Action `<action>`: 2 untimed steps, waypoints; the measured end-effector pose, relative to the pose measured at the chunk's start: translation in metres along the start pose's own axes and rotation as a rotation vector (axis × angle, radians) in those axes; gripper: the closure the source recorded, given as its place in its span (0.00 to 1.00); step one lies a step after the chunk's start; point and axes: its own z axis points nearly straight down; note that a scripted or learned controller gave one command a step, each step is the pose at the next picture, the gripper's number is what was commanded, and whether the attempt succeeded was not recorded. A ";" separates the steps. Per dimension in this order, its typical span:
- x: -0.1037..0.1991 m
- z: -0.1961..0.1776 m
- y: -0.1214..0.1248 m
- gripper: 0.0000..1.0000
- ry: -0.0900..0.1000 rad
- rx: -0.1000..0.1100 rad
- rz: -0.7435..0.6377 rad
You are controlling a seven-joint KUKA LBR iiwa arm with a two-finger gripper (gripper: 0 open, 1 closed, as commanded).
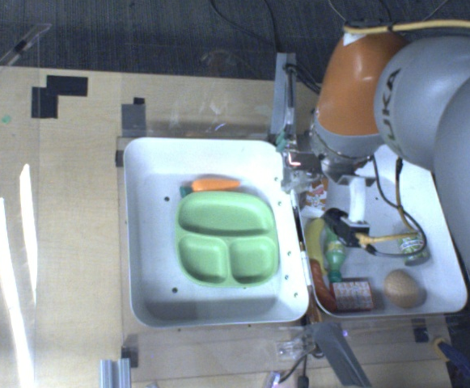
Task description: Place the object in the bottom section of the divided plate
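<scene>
A green divided plate [228,234] lies in the left white bin [150,217], with one wide section at the far side and two smaller sections at the near side. All its sections are bare. An orange carrot [214,184] rests on the bin floor against the plate's far rim. My gripper [315,186] hangs below the orange band at the far left corner of the right bin [445,297], close to the wall between the bins. It stands above a cluster of small items, and the wrist hides what is under it.
The right bin holds a yellow-green banana-like item [314,237], a green bottle [334,255], a red and white box [352,293], a brown round item [403,288] and a small ring-shaped piece [412,249]. A black and yellow cable [364,237] crosses them.
</scene>
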 end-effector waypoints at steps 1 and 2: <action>-0.066 0.029 -0.028 1.00 0.000 -0.001 0.244; -0.137 0.082 -0.047 1.00 0.000 0.000 0.270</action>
